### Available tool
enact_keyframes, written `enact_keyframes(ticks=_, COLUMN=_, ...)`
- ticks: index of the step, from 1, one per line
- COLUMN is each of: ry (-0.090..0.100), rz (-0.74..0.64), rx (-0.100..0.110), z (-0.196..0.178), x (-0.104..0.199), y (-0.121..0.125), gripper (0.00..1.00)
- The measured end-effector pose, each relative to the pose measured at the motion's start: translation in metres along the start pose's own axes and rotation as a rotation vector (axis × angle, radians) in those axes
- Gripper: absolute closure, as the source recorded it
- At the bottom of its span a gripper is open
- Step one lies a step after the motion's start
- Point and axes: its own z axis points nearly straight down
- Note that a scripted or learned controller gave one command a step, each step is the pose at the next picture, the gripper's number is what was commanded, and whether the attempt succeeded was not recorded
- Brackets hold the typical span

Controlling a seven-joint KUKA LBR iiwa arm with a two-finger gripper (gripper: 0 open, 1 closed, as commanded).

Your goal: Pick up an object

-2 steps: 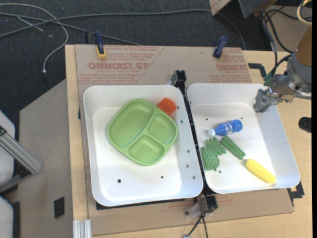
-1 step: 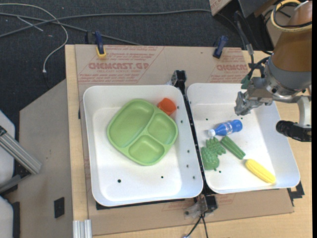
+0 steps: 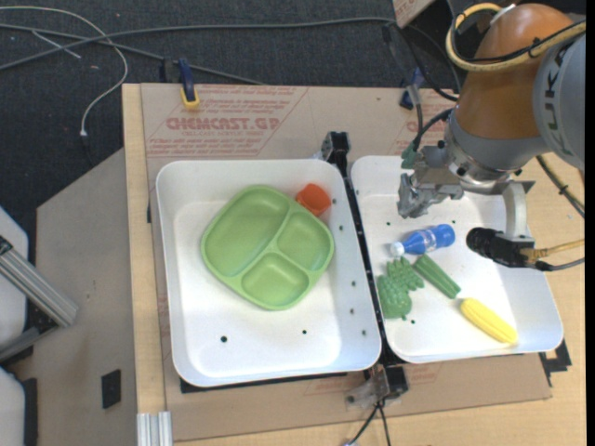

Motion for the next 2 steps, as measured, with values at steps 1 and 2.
enact_keyframes(ticks=1, ry=0.000, rz=0.001, rx=0.001, z=0.015, x=0.056, y=0.009, gripper=1.00)
enact_keyframes(ticks=2, ry=-0.001, rz=-0.001, rx=-0.005, z=0.013, x=0.120, y=0.018, gripper=1.00)
